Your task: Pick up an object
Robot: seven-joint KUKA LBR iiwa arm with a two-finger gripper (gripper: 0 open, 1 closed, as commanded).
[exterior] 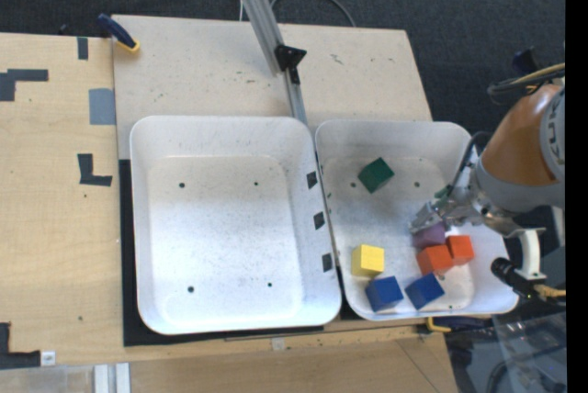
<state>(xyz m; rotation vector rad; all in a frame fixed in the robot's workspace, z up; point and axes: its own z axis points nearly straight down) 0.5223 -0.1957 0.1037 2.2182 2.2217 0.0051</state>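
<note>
In the right bin: all the blocks lie here, on its white floor.
Arm: it comes in from 3 o'clock, grey with the orange band above the wrist.
Gripper: it is low over the 4 o'clock part of the right bin, just above a purple block. Whether it is open, closed or gripping something, I cannot tell.
Orange blocks: two of them, touching each other, just beside the purple block toward 5 o'clock.
Blue blocks: two, near the bin's 6 o'clock wall.
Yellow block: at 7 o'clock in the bin, just above one blue block.
Green block: alone at 11 o'clock, well apart from the others.
Left bin: it stands at 9 o'clock of the right bin, the two rims touching.
</note>
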